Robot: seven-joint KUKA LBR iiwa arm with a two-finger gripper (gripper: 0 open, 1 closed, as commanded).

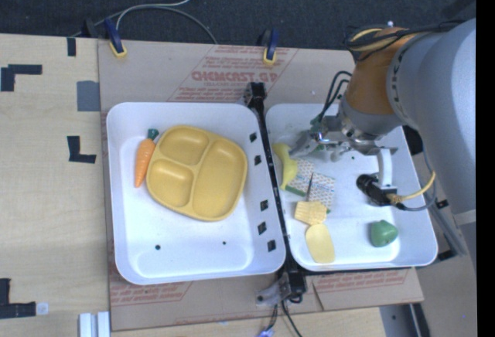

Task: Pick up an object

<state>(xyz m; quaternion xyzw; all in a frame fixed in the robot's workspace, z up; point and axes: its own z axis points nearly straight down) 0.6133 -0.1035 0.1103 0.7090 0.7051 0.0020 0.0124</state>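
camera view looks down on the gripper (303, 144), which hangs low over the right bin (418, 250) near its left wall, just above a cluster of pale things: a yellow-green piece (285, 165) against that wall, a patterned cloth-like square (315, 187) beside it, a yellow waffle-textured piece (311, 212) below that, and a pale yellow scoop-shaped piece (320, 243) towards the bin's front edge. which of these is the target is not certain; the gripper sits nearest the yellow-green piece and the patterned square. whether the hand is open or closed cannot be told, and nothing can be seen held. a green object (382, 233) lies well apart, by the bin's front right corner. in the left bin (124, 250) a yellow divided plate (196, 171) fills the middle, with a toy carrot (143, 161) just beside its left rim.
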